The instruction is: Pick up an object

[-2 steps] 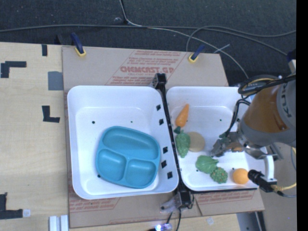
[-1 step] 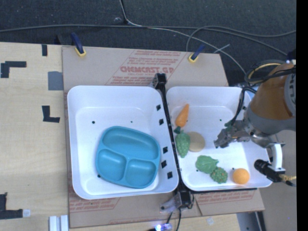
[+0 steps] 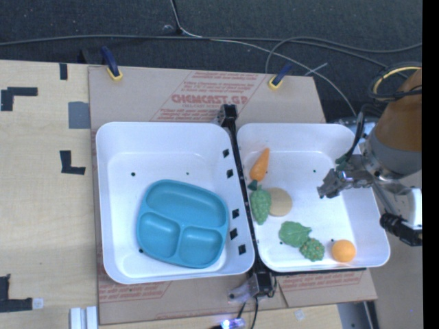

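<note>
The right bin (image 3: pixel 302 137) holds several toy foods. An orange carrot (image 3: pixel 259 163) lies near the divider, with a green vegetable (image 3: pixel 260 205) and a beige round piece (image 3: pixel 280 201) just below it. A green leafy piece (image 3: pixel 294 232), a knobbly green piece (image 3: pixel 313 249) and an orange ball (image 3: pixel 343 251) lie along the front. My gripper (image 3: pixel 328 186) hangs over the right side of this bin, right of the beige piece and above the orange ball. No object shows in it.
The left bin (image 3: pixel 116 142) holds a blue divided plate (image 3: pixel 182 223). A black divider (image 3: pixel 236 184) separates the two bins. Cables run across the dark floor behind the bench. Yellow clamps (image 3: pixel 277 81) hold the cardboard sheet under the bins.
</note>
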